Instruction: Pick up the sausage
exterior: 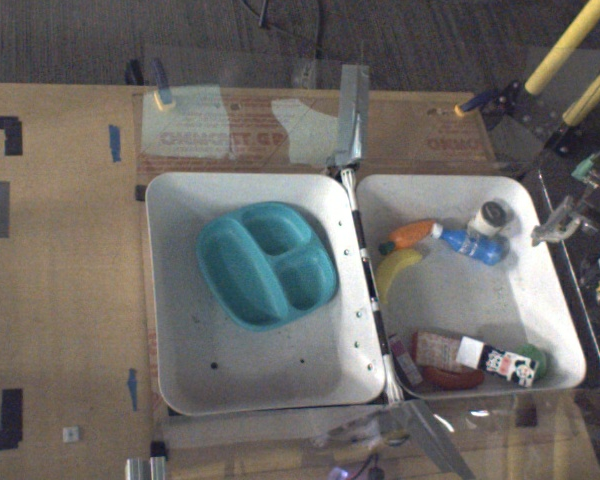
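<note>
Reddish-brown, the sausage in the right bin should be approached carefully, as it is half covered by a bottle; the end effector state cannot be told.

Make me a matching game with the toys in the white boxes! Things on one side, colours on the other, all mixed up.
Things:
1. divided plate
2. banana
3. carrot
4. sausage

Colours:
A. orange
B. dark red
C. teal
D. yellow

Pairs: 1-C, 2-D, 3-A, 4-B
</note>
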Controlling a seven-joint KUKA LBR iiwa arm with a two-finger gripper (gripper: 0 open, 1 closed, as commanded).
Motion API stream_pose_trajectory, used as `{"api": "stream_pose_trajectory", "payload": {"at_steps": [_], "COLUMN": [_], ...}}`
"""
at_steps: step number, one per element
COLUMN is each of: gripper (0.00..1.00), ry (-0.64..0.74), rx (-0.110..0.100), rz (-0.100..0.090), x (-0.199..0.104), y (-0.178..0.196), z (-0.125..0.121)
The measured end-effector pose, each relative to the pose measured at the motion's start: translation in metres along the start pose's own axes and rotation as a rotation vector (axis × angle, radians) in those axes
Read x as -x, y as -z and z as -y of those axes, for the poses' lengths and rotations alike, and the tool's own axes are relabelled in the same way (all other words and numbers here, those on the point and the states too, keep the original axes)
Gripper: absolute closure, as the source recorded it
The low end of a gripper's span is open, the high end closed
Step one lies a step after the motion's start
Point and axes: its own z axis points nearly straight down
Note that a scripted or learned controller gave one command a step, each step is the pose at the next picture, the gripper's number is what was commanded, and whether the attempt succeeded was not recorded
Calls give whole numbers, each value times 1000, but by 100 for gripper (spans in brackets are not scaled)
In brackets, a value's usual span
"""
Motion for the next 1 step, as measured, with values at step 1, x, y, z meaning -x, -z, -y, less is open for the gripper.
{"api": "stream_pose_trajectory", "payload": {"at_steps": [1], "gripper": [0], "ry": [-192], "rx": [-4], "rz": [0], "x": [13], "y": [-129], "z": [40]}}
